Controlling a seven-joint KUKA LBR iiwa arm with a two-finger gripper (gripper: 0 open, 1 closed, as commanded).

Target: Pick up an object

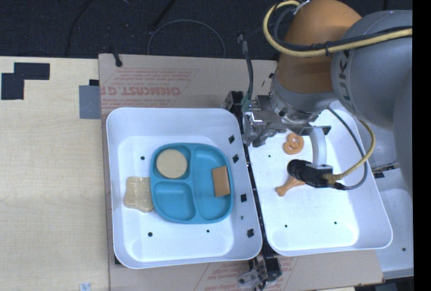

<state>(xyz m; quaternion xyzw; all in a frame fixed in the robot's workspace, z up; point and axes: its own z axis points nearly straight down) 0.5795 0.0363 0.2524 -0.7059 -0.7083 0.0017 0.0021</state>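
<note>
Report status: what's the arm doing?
Gripper at right bin's left wall, nothing seen held. Orange pretzel, orange drumstick toy just beside it. No obstacle between.

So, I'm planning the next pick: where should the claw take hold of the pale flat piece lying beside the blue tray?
Probably straight down from above, closing across its far and near edges: the pale piece lies flat on the floor of the bin, one side against the blue tray.

Two bins, one tray, five small pieces
</note>
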